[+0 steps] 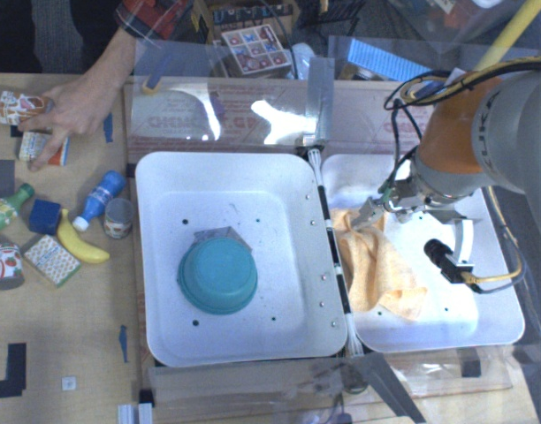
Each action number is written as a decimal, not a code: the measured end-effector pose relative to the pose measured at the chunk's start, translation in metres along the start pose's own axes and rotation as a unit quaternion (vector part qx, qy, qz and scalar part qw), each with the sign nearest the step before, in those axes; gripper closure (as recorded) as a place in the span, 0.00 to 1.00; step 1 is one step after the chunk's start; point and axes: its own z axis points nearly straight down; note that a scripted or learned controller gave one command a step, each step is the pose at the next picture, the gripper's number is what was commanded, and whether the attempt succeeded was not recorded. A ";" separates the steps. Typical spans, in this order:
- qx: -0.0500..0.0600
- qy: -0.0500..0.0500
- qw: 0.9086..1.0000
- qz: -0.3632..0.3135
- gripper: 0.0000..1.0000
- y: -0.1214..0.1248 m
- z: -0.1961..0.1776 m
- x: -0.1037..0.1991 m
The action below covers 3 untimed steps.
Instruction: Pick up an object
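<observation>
Here, at the right of the frame, I had the arm (483,131) reaching down into the right bin (496,325), with the gripper (377,212) low at that bin's upper left corner, just over the top edge of the crumpled orange-yellow cloth (377,268). The cloth lay bunched against the bin's left wall, and I took it as the likeliest object to pick, since the gripper stood directly beside it. I could not tell how the gripper stood, nor whether it had any cloth in it; the wrist and cabling crowded that spot.

In the left bin (156,237), at centre frame, a teal bowl (219,275) sat upside down on a grey scrap, well apart from the arm. At the upper left, a person's hand (76,109) rested among small items on the bench, including a banana (80,244) and a blue bottle (101,196), outside both bins and so, I judged, out of play.
</observation>
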 end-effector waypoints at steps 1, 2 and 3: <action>-0.004 0.001 1.000 0.000 1.00 0.002 -0.012 0.001; 0.006 0.002 0.990 -0.143 1.00 0.039 -0.158 0.055; 0.006 0.002 0.990 -0.143 0.00 0.039 -0.158 0.055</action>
